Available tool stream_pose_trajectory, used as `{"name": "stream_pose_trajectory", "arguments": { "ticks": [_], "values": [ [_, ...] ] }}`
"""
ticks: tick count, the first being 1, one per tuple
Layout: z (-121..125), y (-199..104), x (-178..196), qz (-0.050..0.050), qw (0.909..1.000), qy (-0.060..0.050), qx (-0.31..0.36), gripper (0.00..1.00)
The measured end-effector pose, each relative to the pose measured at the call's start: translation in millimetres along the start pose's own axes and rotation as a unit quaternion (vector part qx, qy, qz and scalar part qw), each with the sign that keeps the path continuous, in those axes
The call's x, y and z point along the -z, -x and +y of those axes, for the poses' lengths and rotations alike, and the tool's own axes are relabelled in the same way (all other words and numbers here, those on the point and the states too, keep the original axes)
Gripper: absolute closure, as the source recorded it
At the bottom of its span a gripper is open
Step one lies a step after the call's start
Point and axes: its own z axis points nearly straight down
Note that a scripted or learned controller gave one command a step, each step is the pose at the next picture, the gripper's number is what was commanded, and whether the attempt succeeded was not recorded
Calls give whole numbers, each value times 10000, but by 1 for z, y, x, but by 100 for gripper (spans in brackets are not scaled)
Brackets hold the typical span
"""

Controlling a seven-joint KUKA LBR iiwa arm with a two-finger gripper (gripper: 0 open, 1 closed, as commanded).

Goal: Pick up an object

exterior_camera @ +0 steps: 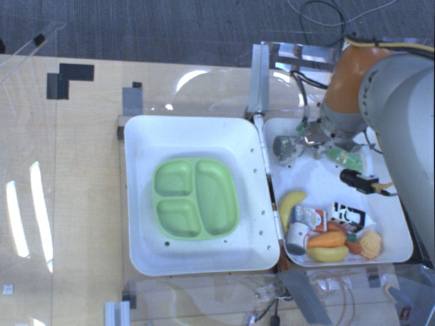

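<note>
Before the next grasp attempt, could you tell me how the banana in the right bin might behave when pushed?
The banana is curved, so it would probably pivot rather than roll. Its skin looks smooth, perhaps slippery. It touches the carton, which may shift too.

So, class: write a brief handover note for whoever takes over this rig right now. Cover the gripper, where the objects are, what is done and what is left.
Gripper: low in the right bin, at its far left corner; finger state unclear, nothing visibly held.
Objects: banana, carton, carrot, corn and other small items are piled at the right bin's near end. The green divided plate lies in the left bin.
Done: no pick confirmed.
Left: grasp one object and lift it.
</note>
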Motion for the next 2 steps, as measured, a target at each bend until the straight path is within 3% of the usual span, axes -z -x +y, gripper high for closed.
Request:
{"name": "stream_pose_trajectory", "arguments": {
  "ticks": [1, 2],
  "values": [
    [-1, -1, 10, 8, 10000, -25, 19, 100],
    [0, 0, 11, -10, 10000, 0, 19, 0]
  ]
}}
